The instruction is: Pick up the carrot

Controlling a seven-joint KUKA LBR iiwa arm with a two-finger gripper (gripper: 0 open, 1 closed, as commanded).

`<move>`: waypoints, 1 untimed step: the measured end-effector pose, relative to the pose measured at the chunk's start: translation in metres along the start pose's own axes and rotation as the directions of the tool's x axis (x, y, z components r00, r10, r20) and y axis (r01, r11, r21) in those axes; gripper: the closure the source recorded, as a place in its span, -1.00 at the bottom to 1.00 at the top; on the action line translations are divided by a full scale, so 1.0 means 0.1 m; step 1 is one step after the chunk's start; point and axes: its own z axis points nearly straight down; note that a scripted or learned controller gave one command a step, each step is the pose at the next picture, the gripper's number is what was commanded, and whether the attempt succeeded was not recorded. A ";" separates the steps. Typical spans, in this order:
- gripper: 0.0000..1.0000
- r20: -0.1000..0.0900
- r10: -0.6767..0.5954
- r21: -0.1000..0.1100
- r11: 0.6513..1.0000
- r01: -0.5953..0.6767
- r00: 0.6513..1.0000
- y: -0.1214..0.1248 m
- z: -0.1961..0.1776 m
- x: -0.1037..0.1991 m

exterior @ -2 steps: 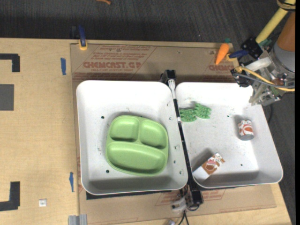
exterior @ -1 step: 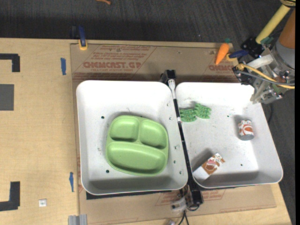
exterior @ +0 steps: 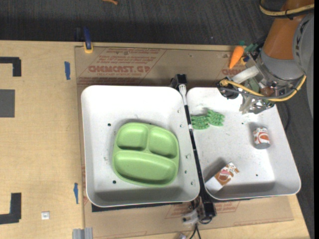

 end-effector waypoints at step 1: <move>1.00 0.000 -0.002 0.000 1.000 0.002 1.000 0.00 -0.10 0.00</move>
